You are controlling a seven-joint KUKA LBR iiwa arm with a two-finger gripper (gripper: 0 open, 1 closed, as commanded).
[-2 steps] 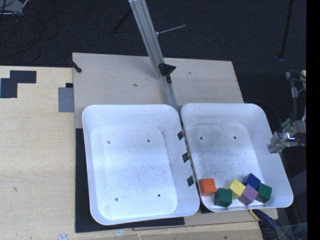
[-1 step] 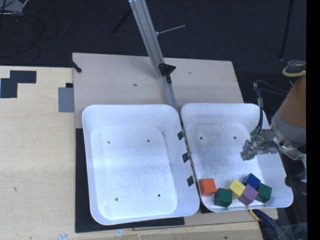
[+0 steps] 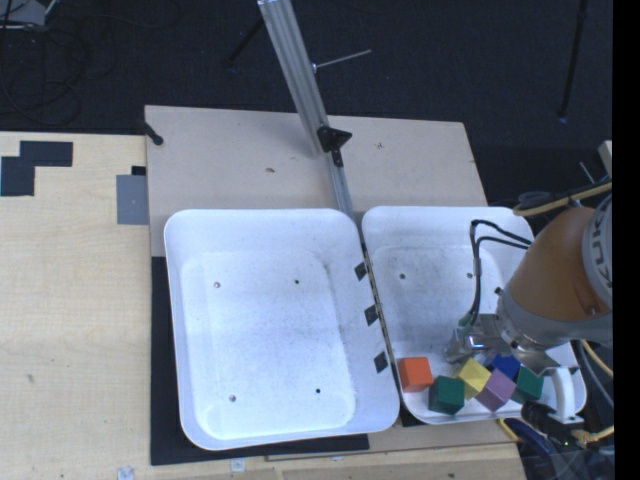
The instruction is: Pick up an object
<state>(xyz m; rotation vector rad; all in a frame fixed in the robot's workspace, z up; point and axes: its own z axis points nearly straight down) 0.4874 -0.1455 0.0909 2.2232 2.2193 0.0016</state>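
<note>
Two bins: shallow white trays side by side on the tabletop [image 3: 250, 163], touching along their inner edges, three small black clips along that seam.
Left bin [image 3: 265, 418]: bare white floor with a few dark specks.
Right bin [image 3: 425, 238]: all the blocks sit in its near corner, the corner toward the camera.
Orange cube [image 3: 415, 372]: near-left of the right bin, just beside the seam, apart from the other blocks.
Dark green cube [image 3: 447, 395]: near rim of the right bin, right of the orange cube, touching the yellow one.
Yellow cube [image 3: 474, 377]: tilted, wedged between the dark green cube and the purple cube.
Purple cube [image 3: 496, 390]: just right of the yellow cube, close to the near rim.
Blue cube [image 3: 505, 366]: partly hidden, behind the purple cube and under the arm's wrist.
Second green block [image 3: 529, 383]: right end of the cluster (partly covered by the arm).
Arm [image 3: 560, 268]: grey with orange band, comes in from the right, over the right bin's near-right part.
Tool [image 3: 472, 344]: metallic, low over the cluster, just behind the yellow and blue cubes; finger state cannot be told (too small and cluttered), and no block is visibly between them.
Aluminium rail [image 3: 298, 78]: slants from the far edge down to the seam between the bins.
</note>
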